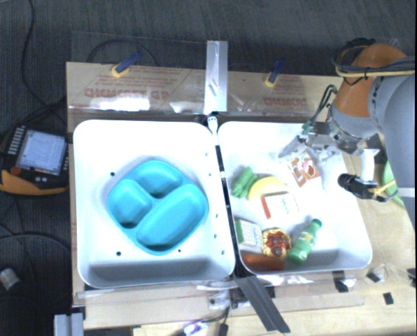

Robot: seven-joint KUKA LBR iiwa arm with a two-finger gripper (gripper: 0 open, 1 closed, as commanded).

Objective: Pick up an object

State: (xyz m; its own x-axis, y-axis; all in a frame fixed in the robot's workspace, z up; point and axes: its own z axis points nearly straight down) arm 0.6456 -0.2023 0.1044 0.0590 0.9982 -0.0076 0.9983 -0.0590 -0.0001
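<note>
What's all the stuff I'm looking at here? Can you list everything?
Bins: 2, white, side by side on the bench.
Tray: 1, blue, three compartments, in the left bin.
Green bottle: 1, right bin, near the front.
Yellow item: 1, middle of right bin, beside a green item.
White card: 1, red edging, just in front of the yellow item.
Packet: 1, white and red, right bin, under the gripper.
Handheld screen: 1, orange and black, on the floor at left.
Clips: 2, blue and yellow, on the back board.
Arm: 1, grey, orange band, from the right.
Gripper: 1, over the right bin's back.
</note>
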